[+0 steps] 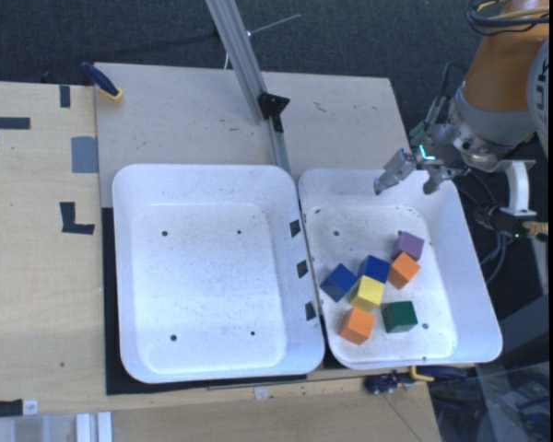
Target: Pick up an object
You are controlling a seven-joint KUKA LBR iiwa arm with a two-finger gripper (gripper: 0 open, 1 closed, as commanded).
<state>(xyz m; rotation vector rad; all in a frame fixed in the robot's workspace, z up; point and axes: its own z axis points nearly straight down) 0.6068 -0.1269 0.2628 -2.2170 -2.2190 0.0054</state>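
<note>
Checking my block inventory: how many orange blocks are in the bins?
2, both in the right bin: one orange block below the purple block, another nearest the front.

**Stuff around the bench**

There's a left bin [129, 247] and a right bin [461, 247], both shallow and white, sitting side by side on a black mat [111, 357]. A grey metal rail [235, 40] slants in from the top and ends at a black bracket [273, 105]. Far left: a blue-and-yellow clamp [101, 79], plus dark tape marks [72, 217] on the wooden bench [37, 274].

No legible text, labels, brands, numbers or signs anywhere.
</note>
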